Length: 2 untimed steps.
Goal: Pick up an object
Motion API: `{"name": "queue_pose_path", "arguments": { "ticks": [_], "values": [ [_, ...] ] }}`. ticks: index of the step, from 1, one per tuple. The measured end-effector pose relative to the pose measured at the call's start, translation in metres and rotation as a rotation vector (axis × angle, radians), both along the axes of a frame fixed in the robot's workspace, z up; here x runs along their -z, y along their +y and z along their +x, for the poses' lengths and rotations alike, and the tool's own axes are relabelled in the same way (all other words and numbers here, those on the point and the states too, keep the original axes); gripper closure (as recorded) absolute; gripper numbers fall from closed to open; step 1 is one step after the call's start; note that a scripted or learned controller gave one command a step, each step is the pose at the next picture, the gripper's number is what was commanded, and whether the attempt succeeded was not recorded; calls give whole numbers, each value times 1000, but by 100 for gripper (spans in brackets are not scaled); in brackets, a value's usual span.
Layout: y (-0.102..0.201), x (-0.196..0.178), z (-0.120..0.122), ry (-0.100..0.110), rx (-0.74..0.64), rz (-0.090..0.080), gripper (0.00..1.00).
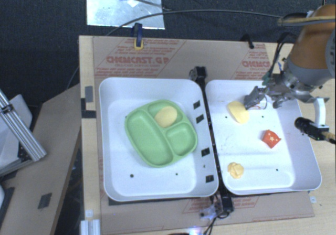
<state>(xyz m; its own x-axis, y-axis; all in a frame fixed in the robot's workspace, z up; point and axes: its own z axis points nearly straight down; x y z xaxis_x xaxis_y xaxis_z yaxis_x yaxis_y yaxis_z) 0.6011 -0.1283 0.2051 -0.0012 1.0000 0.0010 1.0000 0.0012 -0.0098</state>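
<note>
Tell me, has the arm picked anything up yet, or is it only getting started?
Nothing looks lifted yet. The gripper hangs low over the right bin, beside the pale yellow piece, apparently lining up on it. The red piece and the small yellow lump lie untouched. Another yellow item sits in the green tray. Grasping and lifting remain.

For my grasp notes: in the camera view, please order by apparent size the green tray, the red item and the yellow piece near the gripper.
1. green tray
2. yellow piece
3. red item

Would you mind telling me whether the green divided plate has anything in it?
Yes: the green divided plate in the left bin holds one yellow item in its upper compartment.
</note>
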Motion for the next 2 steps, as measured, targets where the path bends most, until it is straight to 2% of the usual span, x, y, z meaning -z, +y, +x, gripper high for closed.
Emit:
{"name": "queue_pose_path", "arguments": {
  "ticks": [1, 2],
  "values": [
    [0, -7, 2, -11, -2, -2, 0],
    [-1, 30, 1, -13, -1, -2, 0]
  ]
}}
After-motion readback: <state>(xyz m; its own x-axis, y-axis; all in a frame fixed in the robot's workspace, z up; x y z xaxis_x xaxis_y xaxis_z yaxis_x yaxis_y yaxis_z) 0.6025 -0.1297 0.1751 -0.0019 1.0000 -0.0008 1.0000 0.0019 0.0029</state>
